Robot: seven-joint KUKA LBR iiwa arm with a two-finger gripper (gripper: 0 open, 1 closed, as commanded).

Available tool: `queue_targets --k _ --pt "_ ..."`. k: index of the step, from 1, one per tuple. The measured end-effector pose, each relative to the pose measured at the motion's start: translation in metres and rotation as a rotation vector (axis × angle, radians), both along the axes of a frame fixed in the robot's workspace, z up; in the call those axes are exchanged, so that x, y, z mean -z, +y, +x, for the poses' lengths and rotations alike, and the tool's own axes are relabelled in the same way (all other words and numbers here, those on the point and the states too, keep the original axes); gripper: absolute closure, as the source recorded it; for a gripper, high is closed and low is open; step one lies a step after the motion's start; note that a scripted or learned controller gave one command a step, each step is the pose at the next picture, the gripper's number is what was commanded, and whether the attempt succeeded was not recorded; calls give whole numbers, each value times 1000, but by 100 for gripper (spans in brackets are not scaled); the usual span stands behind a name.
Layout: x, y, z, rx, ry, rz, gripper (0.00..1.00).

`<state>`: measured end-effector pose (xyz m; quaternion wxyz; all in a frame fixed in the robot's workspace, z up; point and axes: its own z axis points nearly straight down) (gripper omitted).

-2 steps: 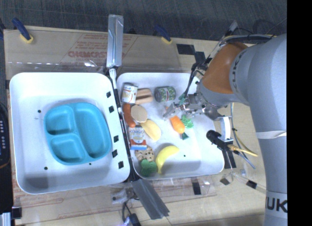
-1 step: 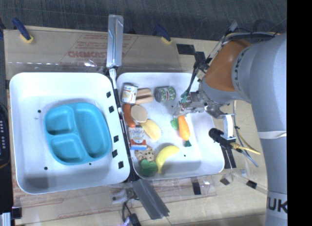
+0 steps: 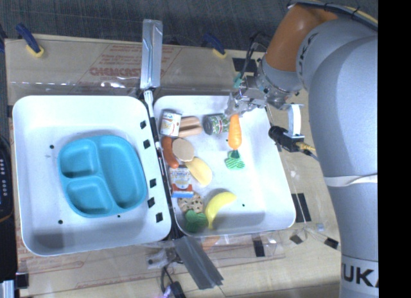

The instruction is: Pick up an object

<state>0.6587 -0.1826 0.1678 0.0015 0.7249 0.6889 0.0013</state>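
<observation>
One carrot sits just below your hand, clear of the crowded pile, so it's your easy pick, though I can't tell the hand's opening.

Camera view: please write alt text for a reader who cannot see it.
A grey robot arm's gripper hangs over a toy carrot in the right bin, among a banana and cans. The left bin holds a blue tray.

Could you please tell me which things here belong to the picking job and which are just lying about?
Job: gripper, carrot just below it, right bin.
Lying about: banana, can, blue tray, left bin.
</observation>
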Motion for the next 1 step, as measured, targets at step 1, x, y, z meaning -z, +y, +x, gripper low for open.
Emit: queue_targets --k 1 --pt "-57 12 -1 -250 1 -2 100"
